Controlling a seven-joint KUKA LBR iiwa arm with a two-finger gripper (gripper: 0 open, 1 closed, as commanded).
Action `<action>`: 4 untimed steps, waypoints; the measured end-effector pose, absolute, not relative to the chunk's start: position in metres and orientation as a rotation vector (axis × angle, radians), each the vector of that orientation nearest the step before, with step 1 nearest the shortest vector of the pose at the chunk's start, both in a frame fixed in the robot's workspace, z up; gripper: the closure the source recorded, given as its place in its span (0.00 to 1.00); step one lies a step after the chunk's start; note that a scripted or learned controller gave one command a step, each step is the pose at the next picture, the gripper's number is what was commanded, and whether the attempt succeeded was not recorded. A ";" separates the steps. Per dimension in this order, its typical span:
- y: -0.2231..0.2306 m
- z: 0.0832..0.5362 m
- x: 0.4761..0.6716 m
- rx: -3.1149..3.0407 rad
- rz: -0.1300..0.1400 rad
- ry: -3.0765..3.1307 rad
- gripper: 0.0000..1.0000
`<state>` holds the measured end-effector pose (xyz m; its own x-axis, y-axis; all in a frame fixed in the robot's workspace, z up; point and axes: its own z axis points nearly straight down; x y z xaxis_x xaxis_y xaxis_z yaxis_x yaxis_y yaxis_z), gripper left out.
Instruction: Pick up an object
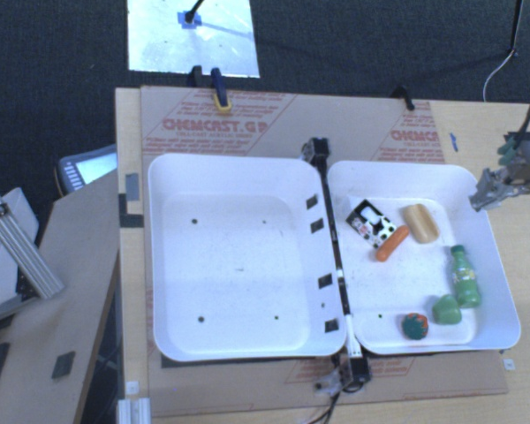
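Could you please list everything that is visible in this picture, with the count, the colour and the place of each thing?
bins: 2, white, side by side on the bench
bottle: 1, green, right bin, near its right wall
bread roll: 1, tan, right bin, far part
carrot: 1, orange, right bin, beside the bread roll
card: 1, black and white, right bin, left of the carrot
ball: 1, green with red, right bin, near edge
lump: 1, green, right bin, below the bottle
end effector: 1, grey, over the right bin's far right corner
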<state>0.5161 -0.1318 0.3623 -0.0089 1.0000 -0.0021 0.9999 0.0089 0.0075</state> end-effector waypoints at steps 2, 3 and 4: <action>0.027 0.408 0.487 2.203 0.013 2.236 1.00; 0.096 0.481 0.493 2.207 0.014 2.230 1.00; 0.139 0.538 0.486 2.210 0.013 2.229 1.00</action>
<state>0.4863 0.1388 0.5383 -0.0087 1.0000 0.0036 0.9999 0.0087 0.0079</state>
